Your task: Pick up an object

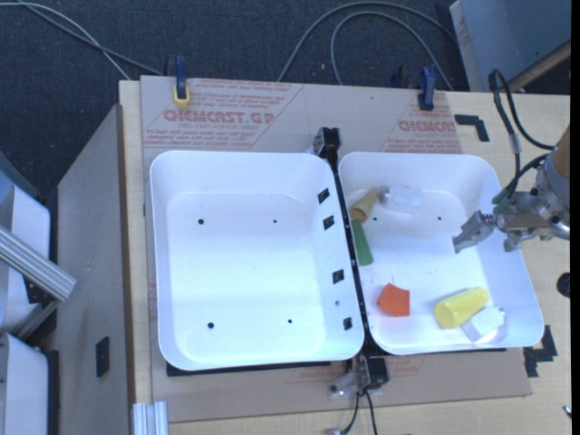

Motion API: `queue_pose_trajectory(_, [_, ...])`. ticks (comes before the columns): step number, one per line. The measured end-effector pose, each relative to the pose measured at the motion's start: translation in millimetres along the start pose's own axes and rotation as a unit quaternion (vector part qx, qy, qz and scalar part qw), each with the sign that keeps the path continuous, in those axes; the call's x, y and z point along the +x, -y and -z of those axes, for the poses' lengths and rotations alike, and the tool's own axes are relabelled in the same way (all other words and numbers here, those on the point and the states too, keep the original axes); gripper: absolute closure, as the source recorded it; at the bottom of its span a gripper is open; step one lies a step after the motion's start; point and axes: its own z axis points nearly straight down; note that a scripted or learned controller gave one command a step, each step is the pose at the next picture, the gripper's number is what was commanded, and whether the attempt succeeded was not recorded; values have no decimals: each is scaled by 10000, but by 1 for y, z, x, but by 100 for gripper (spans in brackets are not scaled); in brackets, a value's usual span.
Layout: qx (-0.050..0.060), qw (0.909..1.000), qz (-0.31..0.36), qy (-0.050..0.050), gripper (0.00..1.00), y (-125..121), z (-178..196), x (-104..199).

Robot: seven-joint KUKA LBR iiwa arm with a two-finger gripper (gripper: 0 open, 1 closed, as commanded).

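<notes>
Objects for picking all lie in the right bin (412,163): an orange block (393,300) near its 7 o'clock edge, a yellow cylinder (460,307) at about 5 o'clock with a small white piece (486,325) touching its lower right end, a green stick (362,242) along the 9 o'clock wall, and a tan-tipped item (364,204) with a clear pale piece (401,198) beside it toward 11 o'clock.

From the camera view, the gripper (494,227) hangs at the bin's 3 o'clock rim, holding nothing; I cannot tell how its fingers stand. A good try, I judge, goes for the orange block, which sits apart from its neighbours, coming straight down over its middle. The left bin (237,161) holds nothing.
</notes>
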Motion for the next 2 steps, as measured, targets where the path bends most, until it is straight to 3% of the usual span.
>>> queue_pose_trajectory(1, [59, 10000, 25, -26, 0, 6, -111, 62])
queue_pose_trajectory(2, [-91, 9999, 55, 0, 0, -84, -1, 126])
